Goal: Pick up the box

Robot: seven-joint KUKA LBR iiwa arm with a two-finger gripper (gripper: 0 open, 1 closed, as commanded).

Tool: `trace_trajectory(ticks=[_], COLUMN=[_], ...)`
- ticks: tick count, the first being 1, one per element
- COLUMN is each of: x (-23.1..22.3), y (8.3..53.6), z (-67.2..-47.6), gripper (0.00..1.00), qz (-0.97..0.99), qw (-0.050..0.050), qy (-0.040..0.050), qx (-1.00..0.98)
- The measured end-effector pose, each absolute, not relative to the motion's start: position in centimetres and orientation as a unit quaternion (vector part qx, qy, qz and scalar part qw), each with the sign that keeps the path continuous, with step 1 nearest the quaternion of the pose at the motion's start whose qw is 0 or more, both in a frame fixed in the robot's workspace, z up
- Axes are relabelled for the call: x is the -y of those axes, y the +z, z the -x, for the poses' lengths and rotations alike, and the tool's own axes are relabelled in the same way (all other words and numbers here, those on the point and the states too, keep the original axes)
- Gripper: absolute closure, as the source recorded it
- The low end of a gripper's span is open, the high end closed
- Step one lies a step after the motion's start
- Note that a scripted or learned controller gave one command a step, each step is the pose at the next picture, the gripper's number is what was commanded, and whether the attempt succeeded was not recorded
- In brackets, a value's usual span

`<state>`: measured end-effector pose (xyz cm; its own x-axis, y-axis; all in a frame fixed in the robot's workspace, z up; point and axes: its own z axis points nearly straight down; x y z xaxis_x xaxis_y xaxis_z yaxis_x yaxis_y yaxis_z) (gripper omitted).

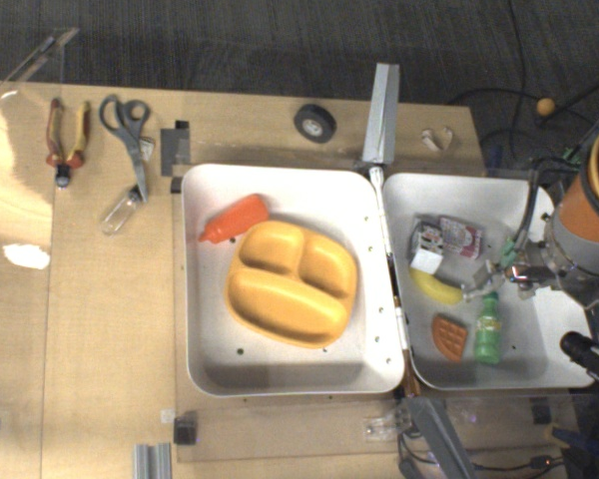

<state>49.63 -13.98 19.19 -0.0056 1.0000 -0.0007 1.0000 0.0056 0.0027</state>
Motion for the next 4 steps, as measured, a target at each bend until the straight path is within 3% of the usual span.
trace_trajectory(ticks=[1,2,3,4], x=[16.6,17.2,17.2,17.2], y=[18.6,9.6,11.0,11.0], z=[-57.6,-63.4,-63.7,-63.7], gripper=[0.00,0.00,1.00,0.00], qz=[-0.685,-0.680,-0.678,-0.678], qw=[0.002,0.010,0.016,0.016], qy=[0.0016,0.0057,0.0085,0.0084], qx=[-0.729,-0.733,-0.735,-0.735])
